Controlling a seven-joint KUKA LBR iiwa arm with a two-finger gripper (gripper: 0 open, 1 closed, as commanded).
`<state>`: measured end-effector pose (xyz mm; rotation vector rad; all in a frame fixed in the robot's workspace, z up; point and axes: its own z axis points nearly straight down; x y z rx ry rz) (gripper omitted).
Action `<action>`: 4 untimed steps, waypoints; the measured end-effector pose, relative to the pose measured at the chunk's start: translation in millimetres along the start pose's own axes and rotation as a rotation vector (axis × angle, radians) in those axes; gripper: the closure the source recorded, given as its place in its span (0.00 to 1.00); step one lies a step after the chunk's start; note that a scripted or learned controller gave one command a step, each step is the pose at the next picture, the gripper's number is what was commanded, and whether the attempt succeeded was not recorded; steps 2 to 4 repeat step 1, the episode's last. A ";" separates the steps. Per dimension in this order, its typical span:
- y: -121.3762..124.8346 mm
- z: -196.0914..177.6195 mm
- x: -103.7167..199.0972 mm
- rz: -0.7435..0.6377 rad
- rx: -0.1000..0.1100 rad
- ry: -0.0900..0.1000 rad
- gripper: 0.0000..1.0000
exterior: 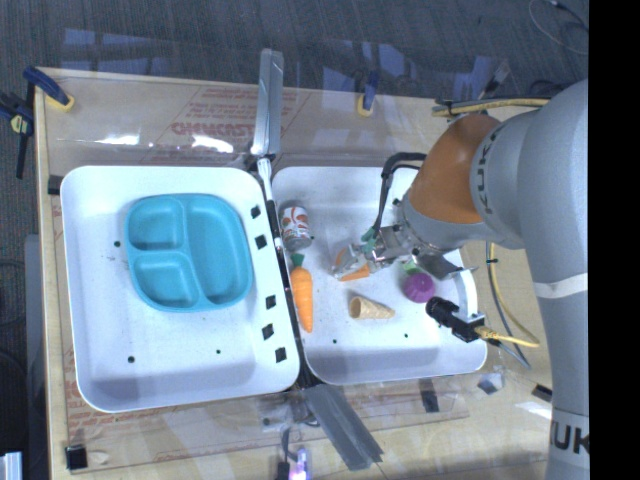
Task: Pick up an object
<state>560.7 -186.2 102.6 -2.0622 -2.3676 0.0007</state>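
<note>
1. The arm (pixel 520 168) reaches in from the right over the right bin (pixel 330 363), its orange band above the wrist.
2. The gripper (pixel 368 253) sits low in the right bin, at a small orange item (pixel 350 266) lying on the bin floor. Whether it is spread or closed on anything cannot be told; the tip is too cluttered to read.
3. Right bin contents: a small can (pixel 294 226) near the divider, a carrot (pixel 302 298) just below it along the divider, a cone-shaped piece (pixel 370 309) near the middle, a purple round object (pixel 419 287) beside the wrist.
4. The left bin (pixel 100 368) holds a blue compartment tray (pixel 190 250), lying flat, well apart from the gripper.
</note>
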 end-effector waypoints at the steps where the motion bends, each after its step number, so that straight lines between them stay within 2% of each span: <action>1: 80.8 -90.8 62.0 0.131 0.000 0.000 1.00; 4: 80.8 -90.8 62.0 0.131 0.000 0.000 1.00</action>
